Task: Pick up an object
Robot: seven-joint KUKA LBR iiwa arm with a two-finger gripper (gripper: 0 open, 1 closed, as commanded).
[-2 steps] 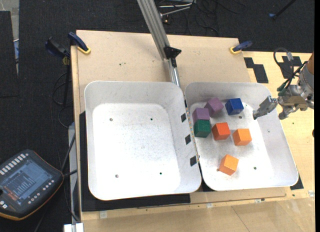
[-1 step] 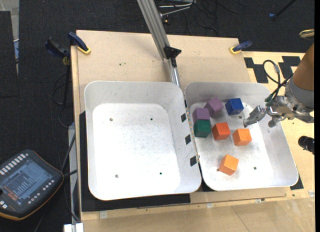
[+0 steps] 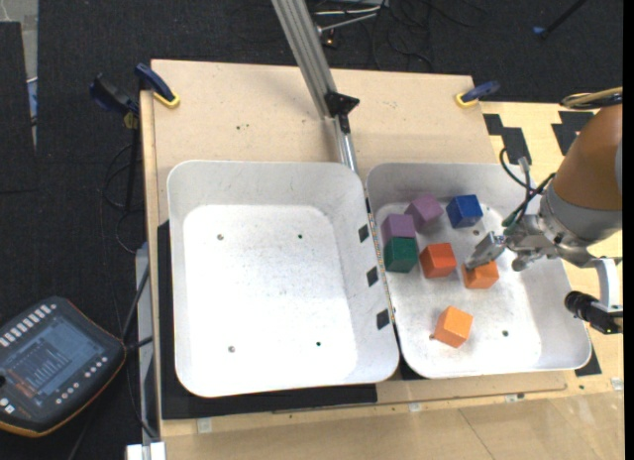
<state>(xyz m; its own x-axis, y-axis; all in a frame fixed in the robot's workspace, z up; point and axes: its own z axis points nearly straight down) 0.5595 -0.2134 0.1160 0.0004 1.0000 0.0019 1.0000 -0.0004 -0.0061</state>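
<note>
White plastic forms two shallow bins on the tabletop; the left bin carries no blocks. In the right bin, going rightward, a green cube touches a purple cube; a second purple cube and a blue cube sit behind; an orange-red cube lies centre, an orange cube apart nearer the front. The hand sits over another orange-red cube; whether it is apart or clamped, I cannot tell. These cubes look light, stiff and smooth-faced, likely foam or wood. Two opposite flat faces, taken mid-height, should hold best; an edge grip risks twisting.
</note>
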